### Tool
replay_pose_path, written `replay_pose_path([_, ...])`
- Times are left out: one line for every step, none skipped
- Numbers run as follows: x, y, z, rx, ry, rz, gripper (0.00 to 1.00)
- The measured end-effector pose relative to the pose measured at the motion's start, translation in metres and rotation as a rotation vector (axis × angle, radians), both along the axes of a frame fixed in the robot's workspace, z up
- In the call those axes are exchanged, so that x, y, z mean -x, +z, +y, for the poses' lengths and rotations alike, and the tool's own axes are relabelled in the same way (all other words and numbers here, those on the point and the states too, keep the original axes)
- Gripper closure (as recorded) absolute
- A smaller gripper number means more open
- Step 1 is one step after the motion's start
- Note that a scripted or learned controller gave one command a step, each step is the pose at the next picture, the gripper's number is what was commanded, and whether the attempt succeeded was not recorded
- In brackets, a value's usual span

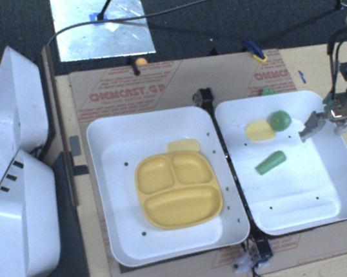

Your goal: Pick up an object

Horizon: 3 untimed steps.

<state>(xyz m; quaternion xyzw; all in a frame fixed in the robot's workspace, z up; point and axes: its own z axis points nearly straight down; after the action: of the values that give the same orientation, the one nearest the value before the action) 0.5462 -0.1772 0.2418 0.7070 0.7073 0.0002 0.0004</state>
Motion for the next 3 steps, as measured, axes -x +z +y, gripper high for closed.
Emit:
replay_pose_path([-0.002,0.056,0.020,0.000,0.002,-0.004,0.00])
replay_pose_path([-0.002,0.065,0.020,0.000,0.001,-0.002,1.00])
replay_pose_path([0.049,-0.012,0.051,-0.002,0.000,0.007,1.00])
